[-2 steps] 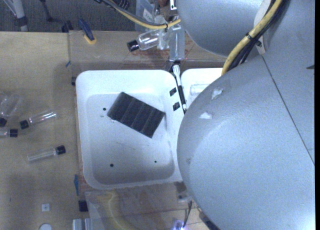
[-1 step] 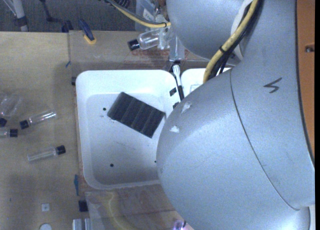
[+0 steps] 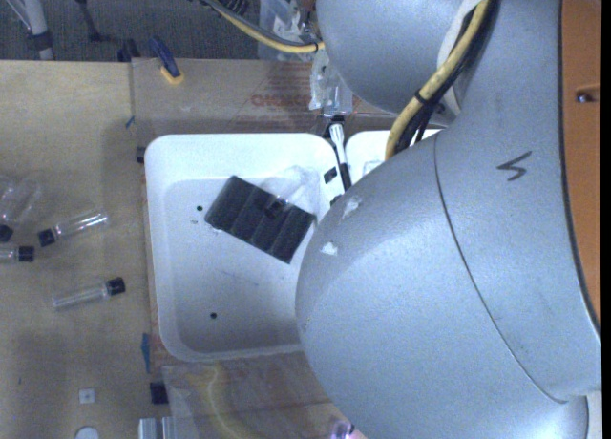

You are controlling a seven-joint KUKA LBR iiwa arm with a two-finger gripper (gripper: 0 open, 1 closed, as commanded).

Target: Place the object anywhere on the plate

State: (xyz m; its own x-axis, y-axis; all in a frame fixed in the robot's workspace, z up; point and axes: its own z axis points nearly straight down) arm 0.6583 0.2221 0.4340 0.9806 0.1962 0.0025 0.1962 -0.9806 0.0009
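Lying in the left white bin [image 3: 172, 265], near its far right corner, the flat black ribbed block [image 3: 260, 219] is pointing its long axis diagonally toward the near right. My smooth grey arm [image 3: 458, 265] is covering the right bin, and I cannot tell my gripper's state.

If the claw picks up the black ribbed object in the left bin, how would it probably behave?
The black ribbed object looks flat and straight-edged, so it is probably stiff, not floppy. It lies flat on the bin floor, so it should slide when pushed and not roll. Its low profile may make gripping an edge hard.
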